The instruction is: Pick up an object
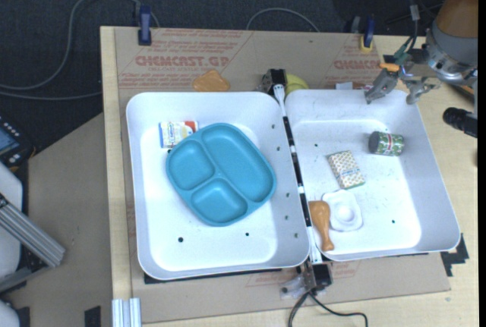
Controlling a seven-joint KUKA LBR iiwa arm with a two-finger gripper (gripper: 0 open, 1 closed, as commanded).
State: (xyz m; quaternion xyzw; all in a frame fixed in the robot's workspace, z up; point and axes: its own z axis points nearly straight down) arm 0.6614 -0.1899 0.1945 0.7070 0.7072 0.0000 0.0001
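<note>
Objects are scattered in the right bin (pixel 425 189): one small green can (pixel 386 143) on its side, one patterned packet (pixel 345 168), one white cup (pixel 344 215), one tan drumstick toy (pixel 322 224). The gripper (pixel 396 88) is seen spread open and empty above the bin's far rim, the can lying near below it. One blue divided plate (pixel 219 174) and one small carton (pixel 177 132) are held by the left bin (pixel 152 227).

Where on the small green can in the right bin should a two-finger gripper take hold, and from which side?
Grip the green can across its round body, coming from above. It lies on its side, apart from other items, so the fingers probably fit on both sides.
</note>
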